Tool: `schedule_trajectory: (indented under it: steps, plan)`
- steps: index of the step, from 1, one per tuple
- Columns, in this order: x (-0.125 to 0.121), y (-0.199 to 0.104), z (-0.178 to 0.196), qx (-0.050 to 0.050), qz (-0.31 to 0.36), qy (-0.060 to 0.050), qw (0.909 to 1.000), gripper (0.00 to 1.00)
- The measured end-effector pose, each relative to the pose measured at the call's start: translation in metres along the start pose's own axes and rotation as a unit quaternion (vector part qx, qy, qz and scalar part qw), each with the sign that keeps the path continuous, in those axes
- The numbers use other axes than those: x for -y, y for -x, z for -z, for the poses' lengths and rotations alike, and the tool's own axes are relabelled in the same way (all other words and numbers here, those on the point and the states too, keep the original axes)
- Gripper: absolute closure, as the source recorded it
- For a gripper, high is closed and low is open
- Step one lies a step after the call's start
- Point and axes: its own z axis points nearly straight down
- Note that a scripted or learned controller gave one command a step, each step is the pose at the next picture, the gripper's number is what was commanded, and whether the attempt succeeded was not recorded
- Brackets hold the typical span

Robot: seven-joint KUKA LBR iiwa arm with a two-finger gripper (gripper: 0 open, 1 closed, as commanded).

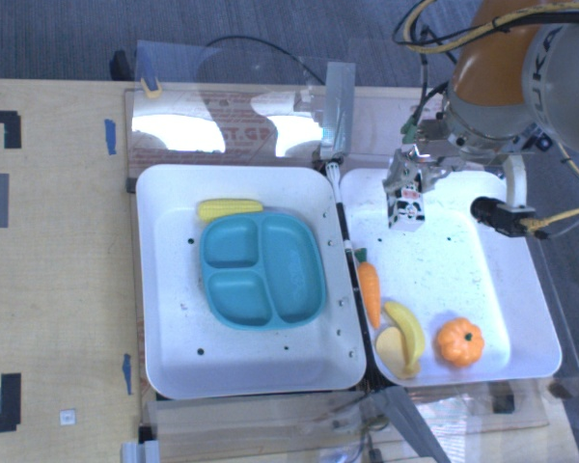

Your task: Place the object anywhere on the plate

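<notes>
A blue divided plate (263, 268) lies in the left bin (164, 345). A yellow corn cob (231, 208) rests just beyond the plate's far left edge, touching its rim. In the right bin (521, 297) an orange carrot (369, 292) lies along the left wall. A yellow banana (403, 336) sits near the front, with a small orange pumpkin (459, 341) to its right. My gripper (406, 215) hangs over the far left part of the right bin, above bare white floor, well behind the carrot. I see nothing held in it.
A divider wall (345, 258) runs between the two bins. A clear plastic panel and a grey post (339, 114) stand behind the bins. Yellow and black cables (434, 17) loop off the arm above the right bin's far side.
</notes>
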Motion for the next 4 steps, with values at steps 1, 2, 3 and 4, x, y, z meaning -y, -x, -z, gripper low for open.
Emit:
schedule_trajectory:
  steps: [1,2,3,4]
  plan:
    - [-0.018,-0.071,-0.051,-0.002,0.113,-0.001,0.9935,1.00]
    - [-0.017,-0.071,-0.052,-0.001,0.113,-0.002,0.9936,0.00]
    - [-0.006,-0.163,-0.043,-0.002,0.252,-0.002,0.9678,0.00]
    - [-0.023,-0.218,-0.139,-0.001,0.244,0.003,0.9697,0.00]
